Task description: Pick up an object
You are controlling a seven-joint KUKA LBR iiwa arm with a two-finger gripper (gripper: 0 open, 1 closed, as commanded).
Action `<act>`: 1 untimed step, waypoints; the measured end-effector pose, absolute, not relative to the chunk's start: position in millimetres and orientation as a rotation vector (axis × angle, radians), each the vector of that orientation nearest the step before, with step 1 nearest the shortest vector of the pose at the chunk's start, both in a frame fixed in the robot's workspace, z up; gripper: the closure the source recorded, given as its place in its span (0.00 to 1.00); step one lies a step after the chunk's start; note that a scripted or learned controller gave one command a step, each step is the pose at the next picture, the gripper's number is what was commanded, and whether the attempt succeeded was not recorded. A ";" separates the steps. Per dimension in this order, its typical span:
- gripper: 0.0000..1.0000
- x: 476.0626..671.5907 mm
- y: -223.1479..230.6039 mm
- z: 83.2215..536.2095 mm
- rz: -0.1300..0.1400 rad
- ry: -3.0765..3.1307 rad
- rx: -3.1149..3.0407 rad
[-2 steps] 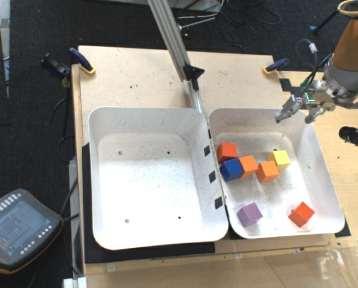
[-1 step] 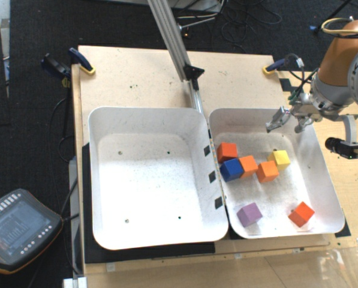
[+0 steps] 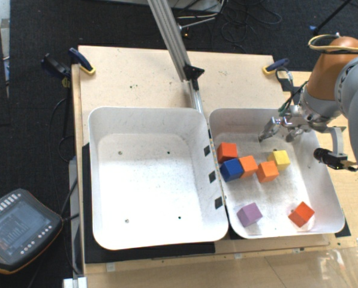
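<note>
Several coloured cubes lie in the right bin (image 3: 241, 117). A red-orange cube (image 3: 227, 151), a blue cube (image 3: 231, 169) and an orange cube (image 3: 248, 164) are bunched against its left wall. Just right of them sit another orange cube (image 3: 267, 171) and a yellow cube (image 3: 280, 158). A purple cube (image 3: 249, 214) and a red cube (image 3: 301, 213) rest apart near the front rim. My gripper (image 3: 279, 135) hangs over the bin's back right part, above and behind the yellow cube. It is open, with nothing between its fingers.
The left bin (image 3: 93, 125) adjoins the right one along a shared rim with black tabs. A slanted metal pole (image 3: 170, 32) ends at the bins' back junction. Clamps (image 3: 83, 62) grip the board's back corners. A teach pendant (image 3: 17, 230) lies at front left.
</note>
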State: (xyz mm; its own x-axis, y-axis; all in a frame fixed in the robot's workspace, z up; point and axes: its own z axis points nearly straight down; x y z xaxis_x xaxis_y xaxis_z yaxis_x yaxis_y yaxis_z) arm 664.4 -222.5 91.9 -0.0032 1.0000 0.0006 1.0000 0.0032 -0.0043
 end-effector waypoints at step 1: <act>1.00 666.6 -222.8 106.7 -0.001 -2.230 -2.219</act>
State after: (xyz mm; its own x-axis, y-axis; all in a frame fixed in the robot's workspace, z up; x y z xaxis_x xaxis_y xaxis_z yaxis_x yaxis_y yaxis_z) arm 666.6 -222.8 106.7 -0.0050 1.0000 -0.0030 1.0000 0.0050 0.0035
